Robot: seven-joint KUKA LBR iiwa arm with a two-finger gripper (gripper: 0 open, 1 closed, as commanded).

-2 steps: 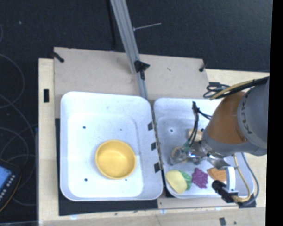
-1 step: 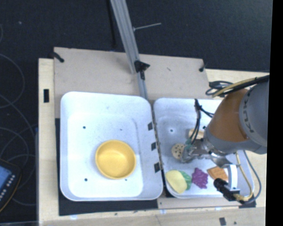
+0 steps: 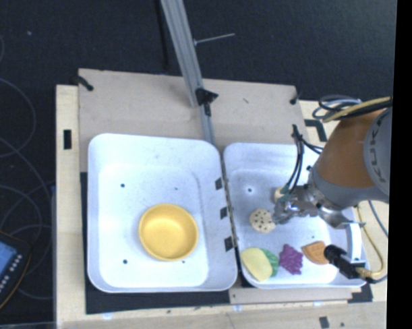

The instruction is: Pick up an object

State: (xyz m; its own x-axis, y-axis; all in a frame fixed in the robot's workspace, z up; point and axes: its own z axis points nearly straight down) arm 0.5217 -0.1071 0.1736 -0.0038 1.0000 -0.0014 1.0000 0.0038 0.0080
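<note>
Two bins: the left bin (image 3: 98,150) and the right bin (image 3: 260,159) sit side by side; a spotted cookie (image 3: 262,220) lies flat near the middle of the right bin.
Gripper: the gripper (image 3: 283,210) is just right of the cookie, low over the bin floor (whether it touches the cookie is unclear).
Grip state: I cannot tell whether it is spread or closed, and nothing is visibly held.
Likely target: the cookie, since it is the nearest thing and lies apart from the other toys, with room around it.
Arm: the arm (image 3: 348,159) comes in from the cookie's right and bends downward, presumably to approach from above.
Other toys: below the cookie, along the near wall, are a yellow-green fruit toy (image 3: 258,263), a purple grape bunch (image 3: 291,258) and an orange piece (image 3: 314,252).
Yellow bowl: the yellow bowl (image 3: 167,230) sits well left of the cookie, in the left bin.
Progress: the pick looks not yet made.
Risk: a flat disc offers little edge and could slide away.
</note>
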